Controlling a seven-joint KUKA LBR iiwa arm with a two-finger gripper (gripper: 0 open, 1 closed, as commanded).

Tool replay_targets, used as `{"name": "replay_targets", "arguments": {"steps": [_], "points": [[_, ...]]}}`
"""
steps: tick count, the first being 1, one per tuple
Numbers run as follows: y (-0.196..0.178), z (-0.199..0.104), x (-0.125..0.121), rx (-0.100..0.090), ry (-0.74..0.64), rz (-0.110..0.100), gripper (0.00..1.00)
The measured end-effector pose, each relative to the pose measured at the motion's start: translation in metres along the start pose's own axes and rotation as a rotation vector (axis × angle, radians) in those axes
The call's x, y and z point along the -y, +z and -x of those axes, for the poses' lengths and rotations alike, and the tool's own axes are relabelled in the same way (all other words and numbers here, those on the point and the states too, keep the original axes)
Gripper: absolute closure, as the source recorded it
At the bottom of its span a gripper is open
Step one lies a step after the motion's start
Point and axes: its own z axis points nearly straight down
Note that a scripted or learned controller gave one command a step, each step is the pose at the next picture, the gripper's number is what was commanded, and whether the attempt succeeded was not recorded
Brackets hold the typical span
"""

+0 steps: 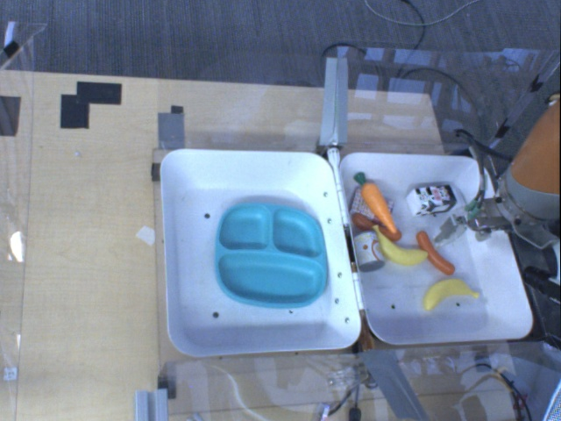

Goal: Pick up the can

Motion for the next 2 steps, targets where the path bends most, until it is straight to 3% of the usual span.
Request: {"name": "replay_targets", "arguments": {"steps": [1, 2], "points": [[0.047, -0.021, -0.076, 0.003, -0.016, 0.009, 0.0], [0.05, -0.008, -0.106, -0.033, 0.178, -0.065, 0.0]]}}
